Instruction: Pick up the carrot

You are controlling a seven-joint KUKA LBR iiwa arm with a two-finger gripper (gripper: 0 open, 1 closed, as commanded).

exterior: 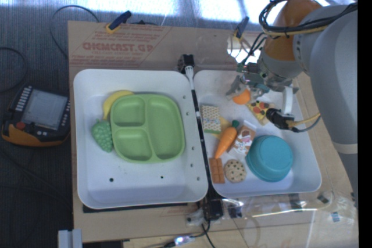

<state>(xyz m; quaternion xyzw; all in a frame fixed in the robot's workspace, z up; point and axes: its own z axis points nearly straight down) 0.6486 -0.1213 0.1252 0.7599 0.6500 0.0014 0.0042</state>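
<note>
The carrot (225, 140) is orange with a green top and lies slanted in the middle of the right bin (302, 183), green end pointing to the back. My gripper (248, 87) hangs over the back part of that bin, well behind the carrot and apart from it. A small round orange piece (241, 97) sits right under the gripper; whether it is touched is unclear. The carrot lies free on the bin floor.
Around the carrot lie a pale cracker (210, 118), a cookie (235, 170), a ridged orange bar (216, 170), a teal bowl (270, 158) and a pizza slice (260, 110). The left bin (87, 183) holds a green divided plate (145, 126), a banana (115, 99) and grapes (103, 135).
</note>
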